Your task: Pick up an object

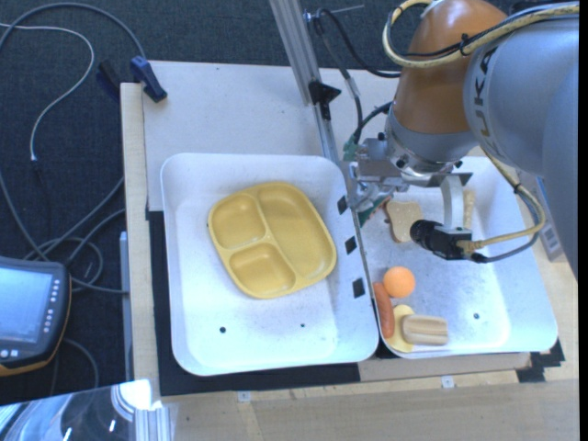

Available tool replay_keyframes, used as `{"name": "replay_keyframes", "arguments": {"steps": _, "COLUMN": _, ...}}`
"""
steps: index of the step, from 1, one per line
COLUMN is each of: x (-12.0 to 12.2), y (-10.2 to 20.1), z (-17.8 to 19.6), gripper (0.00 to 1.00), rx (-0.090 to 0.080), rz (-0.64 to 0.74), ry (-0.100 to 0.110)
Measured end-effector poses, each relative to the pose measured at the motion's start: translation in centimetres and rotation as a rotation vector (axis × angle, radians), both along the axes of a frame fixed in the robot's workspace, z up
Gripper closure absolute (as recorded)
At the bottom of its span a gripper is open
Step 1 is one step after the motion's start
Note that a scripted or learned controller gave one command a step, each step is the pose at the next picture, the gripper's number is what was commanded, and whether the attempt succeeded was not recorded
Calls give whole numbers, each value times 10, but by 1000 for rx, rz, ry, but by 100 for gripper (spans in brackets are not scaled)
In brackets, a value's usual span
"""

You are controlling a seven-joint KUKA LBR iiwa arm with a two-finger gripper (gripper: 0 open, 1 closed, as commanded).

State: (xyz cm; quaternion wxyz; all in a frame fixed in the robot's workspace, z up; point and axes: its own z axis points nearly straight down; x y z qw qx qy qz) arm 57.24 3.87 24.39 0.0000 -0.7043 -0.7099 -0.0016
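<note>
Two white bins sit side by side on the surface; the left bin (184, 338) carries a yellow divided plate (271, 239), the right bin (514, 329) the food. The gripper (372, 196) hangs by that bin's near-left wall, beside the toast slice (402, 219), probably the target; its opening I cannot tell. The carrot (384, 309) lies lengthwise along the divider, beside the orange (399, 282).
</note>
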Motion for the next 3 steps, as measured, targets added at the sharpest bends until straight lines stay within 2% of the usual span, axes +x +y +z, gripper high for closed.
{"name": "replay_keyframes", "arguments": {"steps": 1, "x": 10, "y": 55, "z": -3, "gripper": 100, "rx": 0, "rz": -1, "ry": 1}}
{"name": "replay_keyframes", "arguments": {"steps": 2, "x": 15, "y": 58, "z": -20, "gripper": 100, "rx": -2, "rz": -7, "ry": 6}}
{"name": "replay_keyframes", "arguments": {"steps": 3, "x": 15, "y": 58, "z": -19, "gripper": 0, "rx": -3, "rz": -7, "ry": 5}}
